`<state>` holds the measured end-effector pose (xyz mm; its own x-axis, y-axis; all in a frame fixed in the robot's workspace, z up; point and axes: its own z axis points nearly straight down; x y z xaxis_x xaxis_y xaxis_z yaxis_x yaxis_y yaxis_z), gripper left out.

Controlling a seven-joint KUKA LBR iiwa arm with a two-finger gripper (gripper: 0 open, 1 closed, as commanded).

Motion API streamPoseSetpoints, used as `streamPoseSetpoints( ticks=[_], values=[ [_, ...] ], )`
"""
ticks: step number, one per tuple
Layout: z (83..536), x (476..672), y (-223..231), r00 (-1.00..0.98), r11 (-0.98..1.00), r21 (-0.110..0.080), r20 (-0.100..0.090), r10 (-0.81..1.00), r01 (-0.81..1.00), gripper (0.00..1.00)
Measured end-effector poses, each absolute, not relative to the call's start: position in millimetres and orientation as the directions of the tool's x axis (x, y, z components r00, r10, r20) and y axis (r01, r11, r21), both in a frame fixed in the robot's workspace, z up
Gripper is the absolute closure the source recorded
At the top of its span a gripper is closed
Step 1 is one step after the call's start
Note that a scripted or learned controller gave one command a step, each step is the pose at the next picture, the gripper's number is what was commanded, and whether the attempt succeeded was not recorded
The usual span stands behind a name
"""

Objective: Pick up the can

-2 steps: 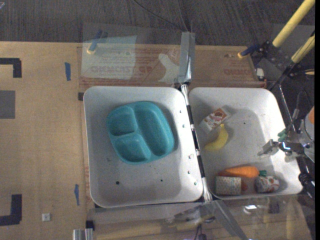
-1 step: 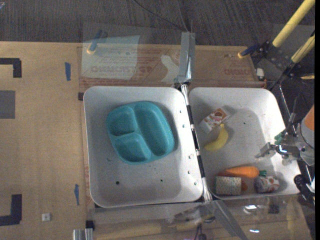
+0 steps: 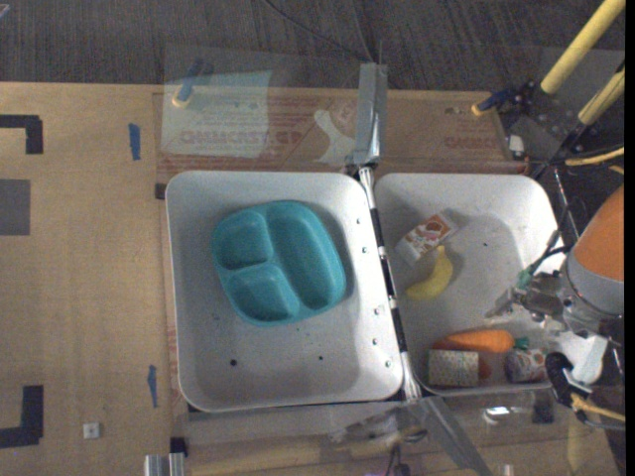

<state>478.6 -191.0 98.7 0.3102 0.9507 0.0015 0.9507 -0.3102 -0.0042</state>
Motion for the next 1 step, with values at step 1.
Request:
streamPoseSetpoints(
  ticks=[1],
  values=[
    [87.6, 533.0, -199.1, 0.293, -0.293, 0.005, 0.001, 0.956, 0.956, 0.0]
  ],
)
